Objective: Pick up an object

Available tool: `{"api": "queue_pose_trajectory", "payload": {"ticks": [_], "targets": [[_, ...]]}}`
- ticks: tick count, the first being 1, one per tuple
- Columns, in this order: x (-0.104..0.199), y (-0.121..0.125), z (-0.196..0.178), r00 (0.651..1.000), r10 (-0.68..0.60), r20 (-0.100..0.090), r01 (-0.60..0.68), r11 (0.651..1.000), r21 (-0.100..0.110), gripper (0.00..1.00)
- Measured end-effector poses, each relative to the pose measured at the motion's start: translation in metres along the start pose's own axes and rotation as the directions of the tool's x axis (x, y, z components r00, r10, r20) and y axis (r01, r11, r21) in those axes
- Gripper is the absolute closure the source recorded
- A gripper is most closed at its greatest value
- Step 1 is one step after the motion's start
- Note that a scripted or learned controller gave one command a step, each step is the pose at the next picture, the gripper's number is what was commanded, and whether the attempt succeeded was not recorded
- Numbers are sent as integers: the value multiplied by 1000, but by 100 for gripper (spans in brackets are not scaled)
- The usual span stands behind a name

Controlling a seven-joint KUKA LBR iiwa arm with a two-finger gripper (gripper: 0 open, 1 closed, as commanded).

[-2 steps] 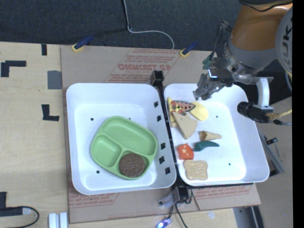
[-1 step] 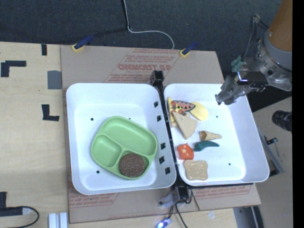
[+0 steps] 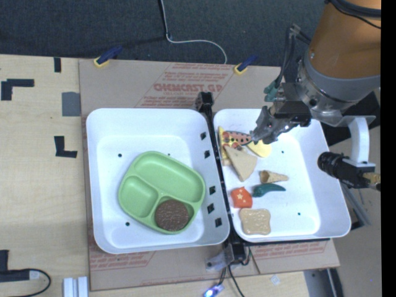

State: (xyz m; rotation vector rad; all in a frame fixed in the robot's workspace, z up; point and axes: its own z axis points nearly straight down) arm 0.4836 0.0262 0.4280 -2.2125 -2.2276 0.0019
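The dark two-finger pincer (image 3: 260, 135) hangs low over the upper left of the right shallow white bin (image 3: 309, 224), its tip just above a flat yellow piece (image 3: 262, 150) and beside a striped pizza-slice toy (image 3: 234, 139); whether it is released or clenched cannot be told. Nearby lie a tan wedge (image 3: 243, 163), a red pepper toy (image 3: 242, 197), and a toast slice (image 3: 255, 221). The left white bin (image 3: 105, 135) holds a green divided plate (image 3: 154, 181) carrying a brown round patty (image 3: 171, 215).

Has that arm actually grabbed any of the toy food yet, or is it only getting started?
Nothing looks lifted yet. The gripper is low in the right bin, at the pizza slice and a yellow piece. Whether it grips either, I cannot tell. The toast, tomato and other pieces lie on the bin floor. Grasping and lifting remain.
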Motion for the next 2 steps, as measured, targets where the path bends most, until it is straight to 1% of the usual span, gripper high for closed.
{"api": "queue_pose_trajectory", "payload": {"ticks": [1,2], "targets": [[34,36,-18,1000,2,1,-2,1000,-4,100],[49,-1,-18,1000,3,0,-3,1000,0,100]]}}
